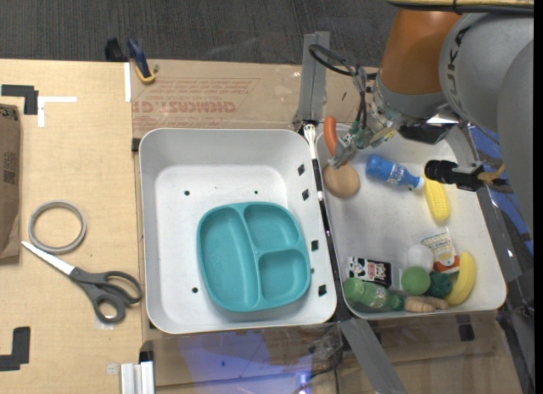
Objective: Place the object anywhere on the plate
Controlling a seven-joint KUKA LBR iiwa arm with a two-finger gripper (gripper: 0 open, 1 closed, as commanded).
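A teal divided plate lies in the left white bin, with nothing on it. My gripper hangs at the far left corner of the right bin, just above a tan egg-shaped object and beside an orange carrot. The wrist and cables hide the gripper's tip, and nothing is visibly held. The arm's orange band sits above the bin's far edge.
The right bin also holds a blue bottle, a corn cob, a banana, a green ball and a black-and-white carton. Scissors and a tape roll lie on the bench at left.
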